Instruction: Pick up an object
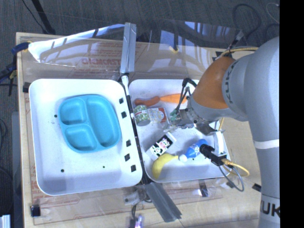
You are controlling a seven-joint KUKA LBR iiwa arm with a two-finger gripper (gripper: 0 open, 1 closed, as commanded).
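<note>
We see the gripper (pixel 176 119) low in the right bin (pixel 142 87), under the arm's orange band (pixel 214 87), but we cannot tell how it is set, since the wrist hides it from above. It sits just right of a clear plastic bottle with a green label (pixel 145 114), which lies on its side near the bin's left wall. On the far side of the gripper lie a carrot (pixel 172 98) and, left of it, a brown sausage-shaped piece (pixel 147 100), both close to the bin's far wall. Nearer to us, a small black-and-white box (pixel 162 145) lies tilted in the middle of the bin. A yellow banana (pixel 162 164) rests against the near wall, and just right of it is a blue and white toy (pixel 192 152), partly under a black cable fitting (pixel 211 155) on the arm. The left bin (pixel 47 175) holds a blue divided tray (pixel 89 122) with three compartments, well apart from the gripper.
</note>
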